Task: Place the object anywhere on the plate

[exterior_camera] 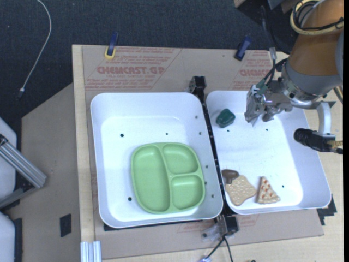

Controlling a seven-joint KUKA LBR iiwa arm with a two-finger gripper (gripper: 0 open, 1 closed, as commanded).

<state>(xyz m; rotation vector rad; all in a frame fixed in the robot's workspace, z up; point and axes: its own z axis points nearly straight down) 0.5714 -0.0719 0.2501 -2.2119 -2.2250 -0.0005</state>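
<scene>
A green divided plate [167, 177] lies in the left white bin [103, 146], with nothing on it. In the right bin [305, 168] a small dark green object [225, 117] rests near the far left corner. My gripper [259, 115] hangs over the far part of the right bin, a short way to the right of the green object. Its fingers point down and nothing shows between them. Near the front of the right bin lie a brown piece [230, 175], a tan cracker-like piece [240, 190] and a pizza-slice toy [266, 191].
The two bins sit side by side on a cardboard sheet [136, 64], joined by black clamps [197, 83]. Blue and yellow clips [112, 45] hold the cardboard's far edge. The arm's grey body [311, 64] fills the upper right.
</scene>
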